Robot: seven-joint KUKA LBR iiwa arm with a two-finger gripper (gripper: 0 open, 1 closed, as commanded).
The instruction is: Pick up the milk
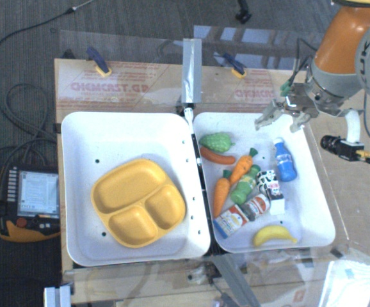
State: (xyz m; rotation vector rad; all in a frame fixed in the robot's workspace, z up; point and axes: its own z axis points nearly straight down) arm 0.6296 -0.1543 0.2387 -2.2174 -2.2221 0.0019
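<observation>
The milk, a small toy carton w/ black-and-white cow patches, is seen in the right bin, roughly mid-bin and a little toward the right wall. It is wedged in a cluster: a green bottle touches it on the left, a red-labelled can lies just below-left, and a blue bottle sits just beside it toward the back-right corner. Two carrots, a red sausage, a green veg, a juice box and a banana fill the rest. The left bin carries a yellow divided tray.

The gripper is held over the back edge of the right bin, well apart from the carton; its fingers are spread open and nothing is between them.

The carton is judged light, stiff and prob. hollow plastic, w/ smooth faces that may slip. It is best taken across its two flat sides, approx. at mid-height. Clearance on the left is tight; the side facing the bin's right wall is freer, so nudging of neighbours should be expected.
</observation>
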